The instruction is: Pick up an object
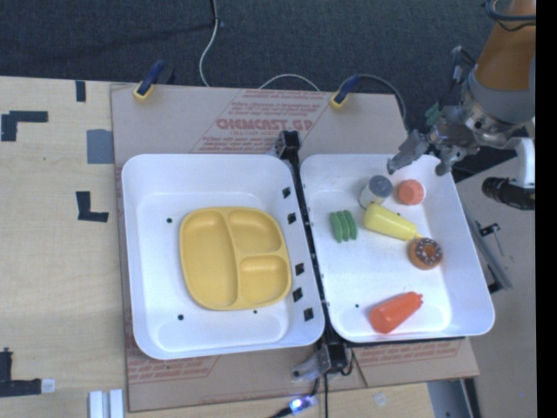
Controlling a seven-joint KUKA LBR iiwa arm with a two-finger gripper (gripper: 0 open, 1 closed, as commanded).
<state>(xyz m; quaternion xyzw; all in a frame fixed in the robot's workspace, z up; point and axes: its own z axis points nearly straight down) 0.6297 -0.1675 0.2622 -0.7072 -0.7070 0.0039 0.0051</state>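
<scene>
Two white bins sit side by side on a wooden surface (52,233). Inside the left bin (148,320) lies a yellow divided plate (235,257). The right bin (461,312) holds a yellow cone (389,223), an orange carrot (395,311), a green pea pod (343,225), a brown donut (426,252), an orange ball (410,192) and a grey cap (379,186). At the right bin's far right corner hangs the pincer (426,155), released, grasping nothing.

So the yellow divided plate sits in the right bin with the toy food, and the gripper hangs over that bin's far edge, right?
Not quite. The camera view shows the yellow plate alone in the left bin; the toy food is in the right bin. The gripper does hang over the right bin's far edge.
</scene>
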